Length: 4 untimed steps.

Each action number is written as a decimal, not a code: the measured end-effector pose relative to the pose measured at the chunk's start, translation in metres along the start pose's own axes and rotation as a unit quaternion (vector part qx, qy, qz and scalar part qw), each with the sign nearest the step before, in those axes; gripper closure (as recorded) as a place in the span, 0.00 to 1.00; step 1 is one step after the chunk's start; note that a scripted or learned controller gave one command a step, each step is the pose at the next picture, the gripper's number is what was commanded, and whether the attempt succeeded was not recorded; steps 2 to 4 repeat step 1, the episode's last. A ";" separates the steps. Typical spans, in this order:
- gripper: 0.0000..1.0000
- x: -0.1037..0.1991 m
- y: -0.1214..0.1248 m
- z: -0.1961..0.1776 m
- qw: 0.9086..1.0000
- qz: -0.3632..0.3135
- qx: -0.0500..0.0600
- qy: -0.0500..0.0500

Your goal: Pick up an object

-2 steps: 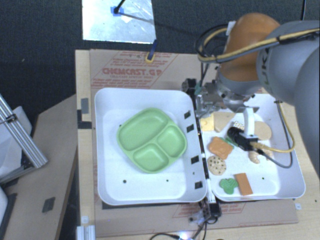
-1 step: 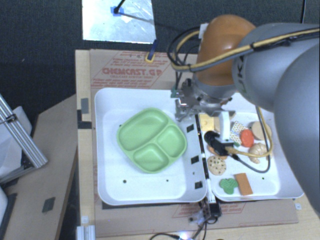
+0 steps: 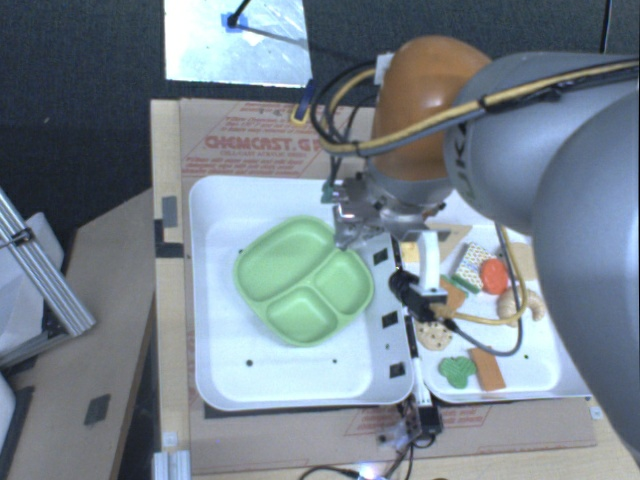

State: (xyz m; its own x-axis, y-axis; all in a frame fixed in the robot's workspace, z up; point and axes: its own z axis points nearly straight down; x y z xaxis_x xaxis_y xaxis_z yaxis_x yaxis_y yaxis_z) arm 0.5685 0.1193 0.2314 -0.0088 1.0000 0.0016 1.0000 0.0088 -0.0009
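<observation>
My gripper [image 3: 352, 230] hung at the green tray's [image 3: 300, 283] far rim; its state I couldn't tell, nothing visibly lifted yet.

The grey arm [image 3: 560, 168] runs off the right and top edges and hides most of the right bin [image 3: 545, 373] behind it. Its end effector [image 3: 352, 226], at the green plate's [image 3: 300, 280] upper right rim, is too cluttered to read. Small things near the arm are partly covered.
</observation>
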 end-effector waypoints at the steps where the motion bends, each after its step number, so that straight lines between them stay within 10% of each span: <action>1: 1.00 -0.006 -0.006 0.010 1.000 0.004 0.000 -0.001; 4: 1.00 -0.006 -0.006 0.010 1.000 0.004 0.000 -0.001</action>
